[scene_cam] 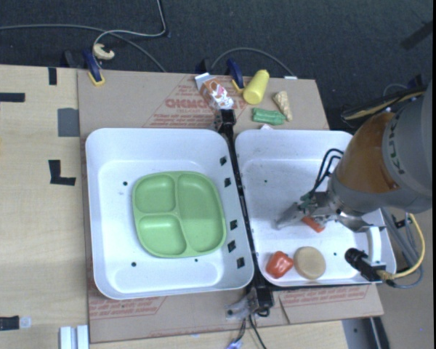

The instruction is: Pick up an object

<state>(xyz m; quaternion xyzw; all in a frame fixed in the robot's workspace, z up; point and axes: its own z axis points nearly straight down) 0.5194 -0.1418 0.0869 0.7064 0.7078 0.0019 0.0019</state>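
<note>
We saw pincer (299, 217) low in right bin (276, 147), beside small red piece (314, 225); couldn't tell its state. We judged: centre over piece, close squarely, lift straight.

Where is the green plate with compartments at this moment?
The green plate lies in the middle of the left bin in the camera view, across the divider from the right bin.

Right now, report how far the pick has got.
Done: the arm has reached into the right bin and the tool is down at its floor. In hand: it sits at a small orange-red piece, a grasp unconfirmed. Left: lifting it. The red object and tan round object lie untouched.
</note>
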